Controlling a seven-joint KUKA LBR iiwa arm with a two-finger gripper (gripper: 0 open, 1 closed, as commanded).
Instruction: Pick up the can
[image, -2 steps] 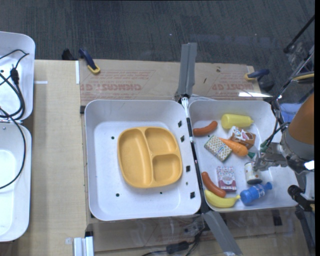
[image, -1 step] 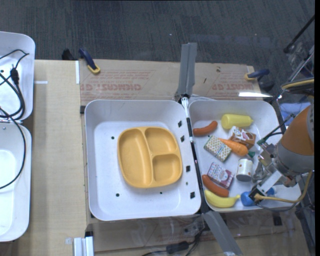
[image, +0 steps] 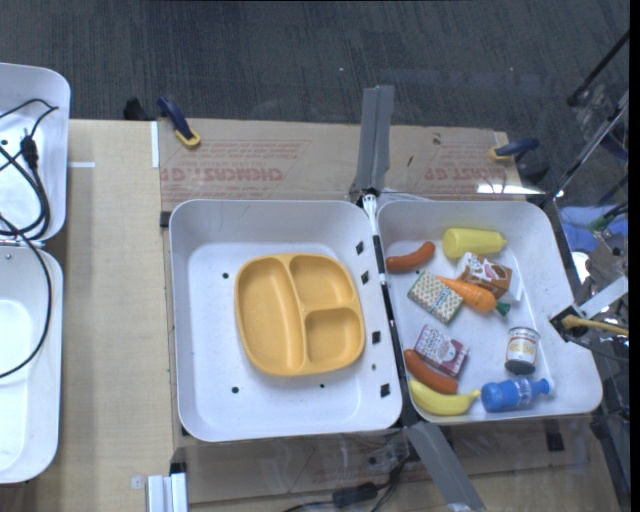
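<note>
The can (image: 521, 349) is small, with a silver top and a pale label. It stands upright in the right bin (image: 553, 236), near that bin's right wall. A blue bottle (image: 515, 393) lies just in front of it, and an orange carrot (image: 470, 292) lies up and to its left. Nothing touches the can's top.
The right bin also holds a yellow bottle (image: 473, 241), two sausages (image: 410, 258) (image: 432, 371), a checkered box (image: 434, 296), a red-and-white pack (image: 440, 350) and a banana (image: 443, 400). In the left bin (image: 200, 300) lies a yellow divided plate (image: 298, 312). A clamp (image: 578, 323) sits at the right bin's right rim.
</note>
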